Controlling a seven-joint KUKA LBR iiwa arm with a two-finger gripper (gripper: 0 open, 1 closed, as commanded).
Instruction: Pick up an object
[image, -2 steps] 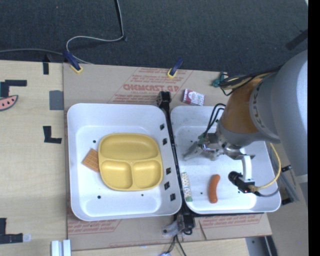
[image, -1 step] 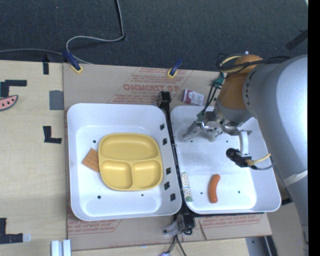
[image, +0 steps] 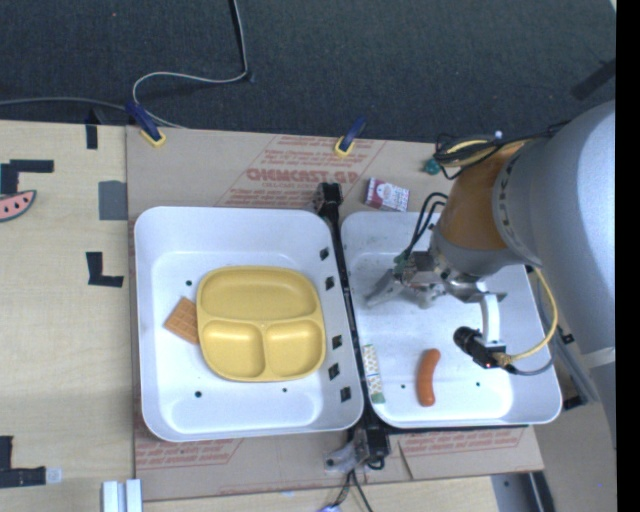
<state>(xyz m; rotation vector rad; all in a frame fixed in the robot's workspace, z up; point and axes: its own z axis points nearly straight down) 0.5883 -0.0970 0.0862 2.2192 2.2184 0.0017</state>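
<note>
An orange-red sausage lies in the right bin, near its front. My gripper is low over the left half of that bin, above and to the left of the sausage and well apart from it. Nothing shows in its grasp. In the left bin sits a yellow three-compartment plate, with a tan waffle-like cracker tucked against its left edge.
A small printed packet lies by the right bin's left wall. A red and white packet rests on the cardboard behind the bins. Black clips line the divide between the bins. The arm's grey body covers the right bin's back right.
</note>
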